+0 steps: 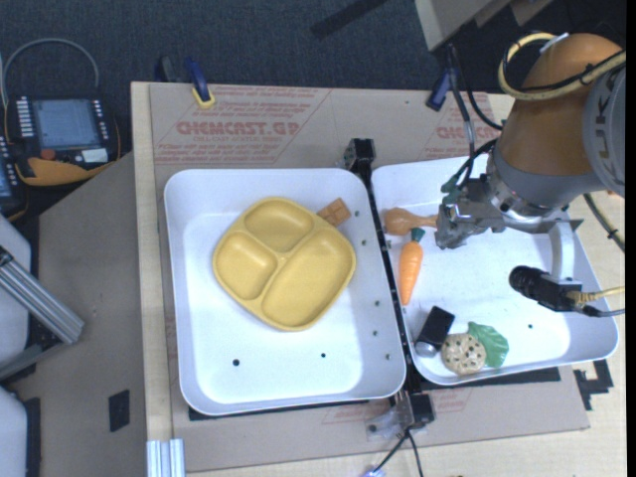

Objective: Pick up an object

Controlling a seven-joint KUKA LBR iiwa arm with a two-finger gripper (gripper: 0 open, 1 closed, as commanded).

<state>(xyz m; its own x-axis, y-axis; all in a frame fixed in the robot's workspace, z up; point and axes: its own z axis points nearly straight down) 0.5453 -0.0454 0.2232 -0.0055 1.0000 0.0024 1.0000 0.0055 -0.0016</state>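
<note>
Camera view shows the gripper (449, 229), grip state indiscernible, just beside the small orange plastic carrot (409, 269), light, rigid, slick; best grasped mid-body.

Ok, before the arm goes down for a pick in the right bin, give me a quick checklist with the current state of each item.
1. Pincer over the right bin: ok.
2. Target nearby: carrot lies just left of and below the pincer: ok.
3. Pincer holds nothing: cannot tell.
4. Carrot free of neighbours: not ok, its leafy top touches the tan piece above it.
5. Carrot clear of the bin wall: not ok, it lies close along the divider side.
6. Cookie and black block away from the descent path: ok.
</note>
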